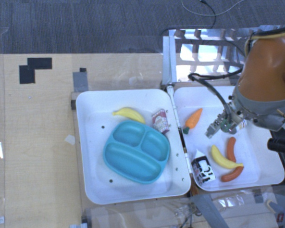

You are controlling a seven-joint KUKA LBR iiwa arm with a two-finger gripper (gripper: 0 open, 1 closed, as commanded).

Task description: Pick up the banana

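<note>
A yellow banana (225, 158) lies in the right bin (267, 178), near its front, between two reddish sausages. A second yellow banana (129, 114) lies in the left bin (89, 153), at the far rim of a blue plate. My gripper (218, 127) hangs over the middle of the right bin, above and slightly behind the nearer banana and apart from it. Nothing shows in its grasp. The grey arm with its orange band (267, 69) covers the bin's back right corner.
The right bin also holds an orange carrot (193, 118), one sausage (231, 149) beside the banana, another (232, 174) in front of it, and a black-and-white box (202, 170). In the left bin, a blue divided plate (136, 152) and a snack packet (160, 120).
</note>
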